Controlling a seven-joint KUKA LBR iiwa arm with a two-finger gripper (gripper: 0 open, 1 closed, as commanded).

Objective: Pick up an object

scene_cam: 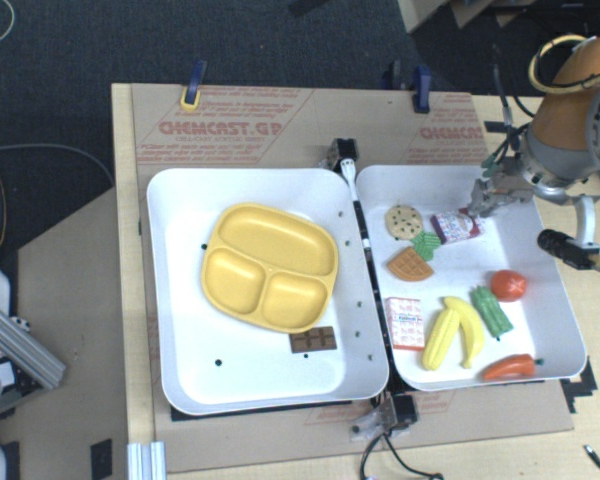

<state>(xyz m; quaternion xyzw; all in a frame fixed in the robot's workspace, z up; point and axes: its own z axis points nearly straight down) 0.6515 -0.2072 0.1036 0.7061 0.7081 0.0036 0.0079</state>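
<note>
One metal two-finger gripper [483,200] below a grey wrist and orange band, low over the far part of the right shallow white plastic bin [565,313]; whether clenched or released, impossible to tell. Just beside its tip, perhaps touching, a small crinkled purple-and-white wrapper packet [454,229], lying flat. Left of that, a round tan chocolate-chip cookie [403,221], and below it a wedge-shaped orange waffle piece [410,265] with a gridded face, a scrap of green leaf between them. Further toward the near edge: a glossy red tomato [508,285], a ribbed green pod-like vegetable [492,311], two smooth curved yellow bananas [453,332] side by side, a flat white rectangular carton with red print [406,323], and an elongated red-orange pepper-like piece [507,367] near the rim. In the left white bin [180,348], a glossy yellow three-compartment plastic plate [268,266] with rounded corners, and just beside its near edge a brown segmented chocolate bar [313,341]. Under both bins, a printed brown cardboard sheet [230,123] clamped at the far edge.
</note>
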